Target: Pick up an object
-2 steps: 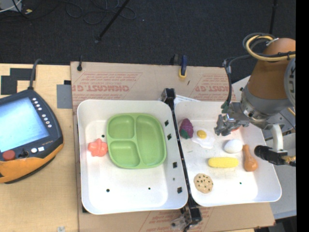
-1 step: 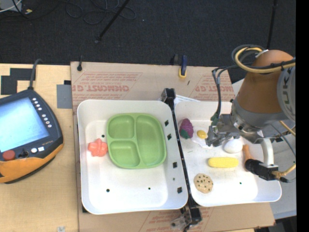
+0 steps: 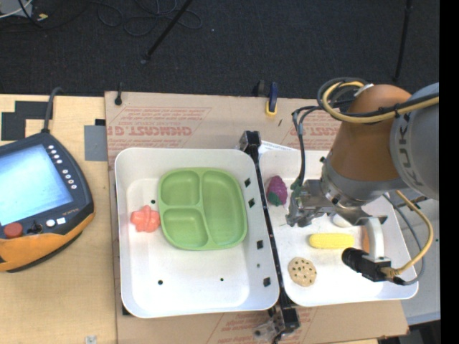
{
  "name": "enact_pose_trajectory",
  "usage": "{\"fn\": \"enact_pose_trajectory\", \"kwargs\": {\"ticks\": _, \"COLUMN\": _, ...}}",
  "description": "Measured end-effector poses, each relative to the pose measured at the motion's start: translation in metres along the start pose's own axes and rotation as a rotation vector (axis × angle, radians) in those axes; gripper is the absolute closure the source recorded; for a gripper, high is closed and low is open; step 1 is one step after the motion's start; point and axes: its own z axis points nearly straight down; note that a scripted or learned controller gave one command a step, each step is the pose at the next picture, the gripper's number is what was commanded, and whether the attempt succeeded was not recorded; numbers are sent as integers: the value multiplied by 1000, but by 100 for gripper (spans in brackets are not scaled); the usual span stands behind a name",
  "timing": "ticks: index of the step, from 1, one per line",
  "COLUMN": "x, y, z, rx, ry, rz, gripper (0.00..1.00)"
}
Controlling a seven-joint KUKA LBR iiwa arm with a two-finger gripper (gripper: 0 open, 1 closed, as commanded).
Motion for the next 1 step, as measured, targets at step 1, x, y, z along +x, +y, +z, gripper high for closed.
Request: {"fn": "enact_pose_trajectory", "kwargs": {"ticks": 1, "x": -1, "y": -6, "z": -7, "rx": -2, "ry": 0, "rz": 3, "gripper": 100}}
